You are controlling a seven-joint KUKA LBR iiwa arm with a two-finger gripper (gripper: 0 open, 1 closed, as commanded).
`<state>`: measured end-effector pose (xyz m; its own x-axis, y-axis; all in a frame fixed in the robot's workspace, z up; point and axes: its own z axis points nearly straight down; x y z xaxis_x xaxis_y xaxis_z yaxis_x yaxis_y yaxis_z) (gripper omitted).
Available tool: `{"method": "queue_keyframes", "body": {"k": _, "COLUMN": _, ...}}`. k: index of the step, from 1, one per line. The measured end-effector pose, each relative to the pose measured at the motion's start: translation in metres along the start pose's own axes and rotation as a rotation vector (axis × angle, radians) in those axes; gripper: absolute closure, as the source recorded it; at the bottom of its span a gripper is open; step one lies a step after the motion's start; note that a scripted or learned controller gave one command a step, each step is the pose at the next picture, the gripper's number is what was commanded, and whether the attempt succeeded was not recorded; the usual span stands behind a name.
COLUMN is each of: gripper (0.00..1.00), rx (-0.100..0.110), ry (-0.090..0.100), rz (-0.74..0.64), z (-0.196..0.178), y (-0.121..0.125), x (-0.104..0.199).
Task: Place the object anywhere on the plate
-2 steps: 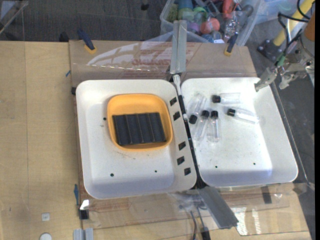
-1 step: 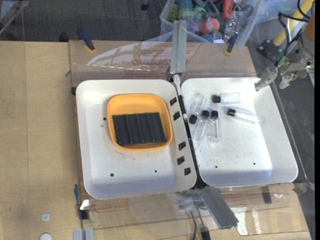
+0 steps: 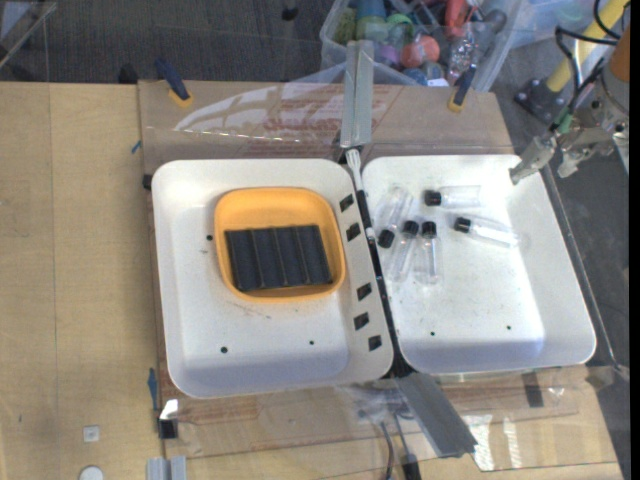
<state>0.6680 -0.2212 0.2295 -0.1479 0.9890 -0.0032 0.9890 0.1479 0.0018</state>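
Camera view looks down at a slant on a wooden desk (image 3: 70, 268) carrying two shallow white bins side by side, their inner edges meeting along a line of small black clips. Left bin (image 3: 200, 353) holds an orange plate (image 3: 228, 208) with rounded corners; on that plate lies a black, ribbed rectangular block (image 3: 278, 257) that covers most of its floor, set a little askew with its long sides running roughly across the bin. Right bin (image 3: 500, 313) holds a loose cluster of clear plastic vials with black caps (image 3: 428, 230), lying on their sides in the upper left part of the bin and pointing in different directions. Several touch or overlap one another; one lies slightly apart toward the right of the group. None of them is on the plate.

At the top right, beyond the far corner of the right bin, the gripper (image 3: 527, 164) shows as a pale metal part reaching down toward the bin's rim, with cables and hardware behind it. It is well apart from the vials and touches none of them, and nothing is seen held in it. How wide it stands cannot be told at this size and angle.

Behind the bins, a clear plastic tub (image 3: 430, 18) holds a heap of colourful toys.
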Motion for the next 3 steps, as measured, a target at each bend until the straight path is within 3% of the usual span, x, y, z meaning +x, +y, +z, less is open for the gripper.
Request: {"method": "queue_keyframes", "body": {"k": 3, "gripper": 0.00, "rx": 0.001, "ry": 0.001, "rz": -0.092, "z": 0.0002, "y": -0.0001, "x": 0.0000}}
